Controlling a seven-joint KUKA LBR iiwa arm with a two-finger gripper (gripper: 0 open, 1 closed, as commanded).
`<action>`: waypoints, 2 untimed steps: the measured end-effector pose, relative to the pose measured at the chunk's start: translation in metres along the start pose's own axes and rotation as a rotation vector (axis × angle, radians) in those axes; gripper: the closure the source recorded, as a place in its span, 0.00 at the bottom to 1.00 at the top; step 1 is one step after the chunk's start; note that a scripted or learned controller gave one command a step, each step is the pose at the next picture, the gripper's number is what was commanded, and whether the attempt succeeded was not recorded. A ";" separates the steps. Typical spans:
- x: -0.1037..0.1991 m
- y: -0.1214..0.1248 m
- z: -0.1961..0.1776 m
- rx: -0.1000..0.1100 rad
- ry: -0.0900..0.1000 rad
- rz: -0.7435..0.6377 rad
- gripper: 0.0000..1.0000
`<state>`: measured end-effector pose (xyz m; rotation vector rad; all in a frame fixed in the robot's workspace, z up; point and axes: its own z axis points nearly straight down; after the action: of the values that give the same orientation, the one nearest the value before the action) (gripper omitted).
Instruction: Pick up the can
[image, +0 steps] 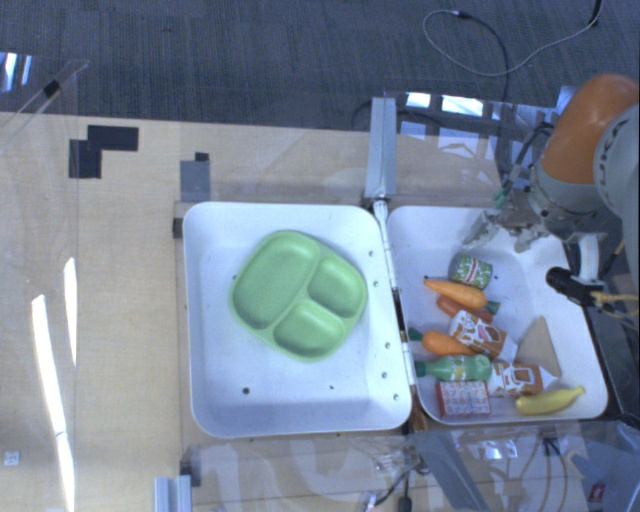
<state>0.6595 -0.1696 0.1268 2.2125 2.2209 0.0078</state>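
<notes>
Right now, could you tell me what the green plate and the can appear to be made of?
The green plate: likely moulded plastic, with a matte, uniform colour and soft rounded compartments. The can: probably metal under a printed green label; too small to be sure.

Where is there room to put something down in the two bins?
The left bin has bare white floor all around the green plate, widest along its near edge. In the right bin, the far left corner beyond the can is bare. Its near half is crowded: carrots, cartons, a bottle and a banana.
</notes>
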 end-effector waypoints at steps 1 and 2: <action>0.002 -0.006 0.040 0.000 0.000 0.045 0.00; 0.028 -0.017 -0.048 0.000 0.000 0.103 0.00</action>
<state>0.6417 -0.1414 0.1746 2.3240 2.1044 0.0090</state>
